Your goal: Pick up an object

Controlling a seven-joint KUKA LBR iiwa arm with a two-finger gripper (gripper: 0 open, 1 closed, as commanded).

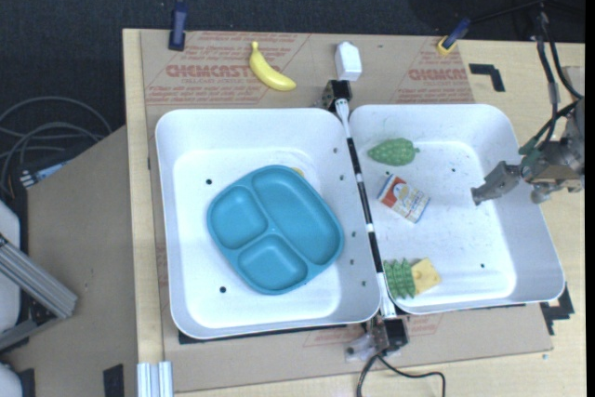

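Note:
The right bin [483, 130] holds three small things. A green bumpy item [393, 151] lies at its far left, a red and white packet [403, 199] sits below that, and a green and yellow toy [410, 277] rests by the near left corner. My gripper [491, 188] reaches in from the right, over the bin's right side. It is well apart from the packet, with bare white floor between them. A blue divided plate [273, 229] lies in the left bin [186, 144].
A yellow banana [269, 70] and a small white block [349, 59] lie on the cardboard behind the bins. Clips and a black divider [358, 191] run between the bins. Cables hang at the far right and coil on the floor at left.

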